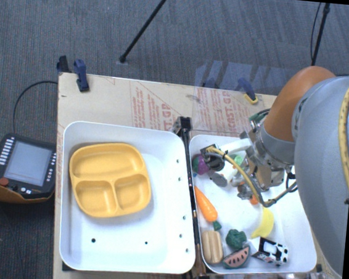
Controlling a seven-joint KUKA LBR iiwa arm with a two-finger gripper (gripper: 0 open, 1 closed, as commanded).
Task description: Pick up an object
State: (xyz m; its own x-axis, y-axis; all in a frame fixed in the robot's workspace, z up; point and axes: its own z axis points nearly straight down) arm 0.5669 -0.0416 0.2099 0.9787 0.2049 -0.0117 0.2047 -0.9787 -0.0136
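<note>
Because the toys crowd the right bin (304, 233), the gripper (253, 190) hangs low among them near the carrot (205, 204); its state I cannot tell.

Dark grey ribbed carpet (111, 30) covers the floor around the bench (135, 104), whose top is a pale board printed with red lettering. Two thin black stand legs (146, 22) slant across the carpet beyond the bench's far edge, and blue clamps (81, 73) grip that edge near its far left corner. On the floor off the bench's left edge lies a control pendant (22, 169) with a grey screen, its black cable (27, 98) looping toward the far left corner.
</note>
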